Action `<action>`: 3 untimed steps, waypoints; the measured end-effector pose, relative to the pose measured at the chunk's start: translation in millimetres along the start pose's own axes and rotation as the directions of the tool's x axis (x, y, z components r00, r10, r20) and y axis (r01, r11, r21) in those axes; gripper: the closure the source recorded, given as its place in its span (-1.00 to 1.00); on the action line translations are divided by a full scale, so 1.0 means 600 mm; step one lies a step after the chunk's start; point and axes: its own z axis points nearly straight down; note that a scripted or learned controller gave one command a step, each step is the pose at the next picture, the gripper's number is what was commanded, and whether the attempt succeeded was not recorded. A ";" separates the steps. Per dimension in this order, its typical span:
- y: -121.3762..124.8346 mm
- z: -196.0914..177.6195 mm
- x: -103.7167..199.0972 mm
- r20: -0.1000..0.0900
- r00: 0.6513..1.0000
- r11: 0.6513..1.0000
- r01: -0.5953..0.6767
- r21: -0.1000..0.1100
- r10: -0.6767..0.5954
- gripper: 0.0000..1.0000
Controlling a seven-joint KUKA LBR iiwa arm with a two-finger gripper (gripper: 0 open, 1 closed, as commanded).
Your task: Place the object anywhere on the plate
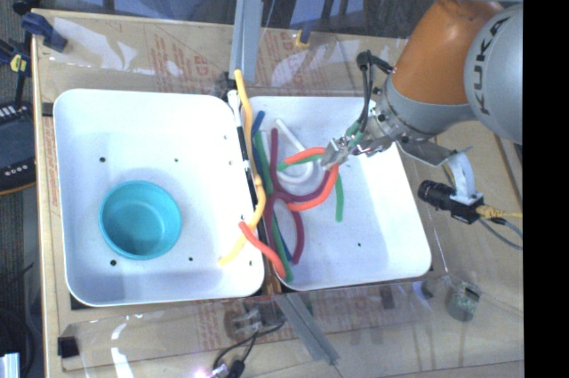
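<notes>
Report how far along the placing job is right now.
Done: nothing has landed on the teal plate in the left bin. In hand: the hand is down in the right bin, at the tangle of coloured strands, near an orange strand; whether it grips one is unclear. Left: lift a strand, carry it across to the plate and release.

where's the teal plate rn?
In the camera view, the teal plate sits in the left white bin, toward its lower-left part, well apart from the gripper over the right bin.
</notes>
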 end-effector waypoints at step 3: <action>0.087 -0.018 0.363 0.000 0.988 0.988 0.158 0.001 -0.158 1.00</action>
